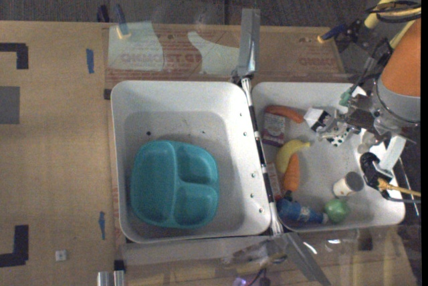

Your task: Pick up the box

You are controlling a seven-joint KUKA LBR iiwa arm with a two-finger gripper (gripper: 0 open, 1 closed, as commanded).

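The box (pixel 273 129), a small purple-and-white carton, lies flat in the right bin (pixel 384 214), tucked close against that bin's left wall. The gripper (pixel 341 123) hangs over the same bin's upper right area, well apart from the box, with a banana and a carrot lying between the two. Its tip is a tangle of dark metal and white parts, and I cannot tell how it is set; nothing visibly sits in it.

The right bin is crowded. An orange carrot (pixel 285 113) lies just above the box, almost touching its top edge. A curved yellow banana (pixel 289 152) sits just below the box, and a second orange carrot (pixel 291 173) lies beside it. Nearer the front wall are a blue bottle (pixel 299 213) on its side, a round green ball (pixel 338 210), and a small white cup (pixel 348 184).

The left bin (pixel 127 104) holds a teal plastic tray (pixel 174 183) with rounded corners and three moulded compartments, lying flat.

Both bins are smooth, shallow white plastic on a brown cardboard-covered bench (pixel 53 164).
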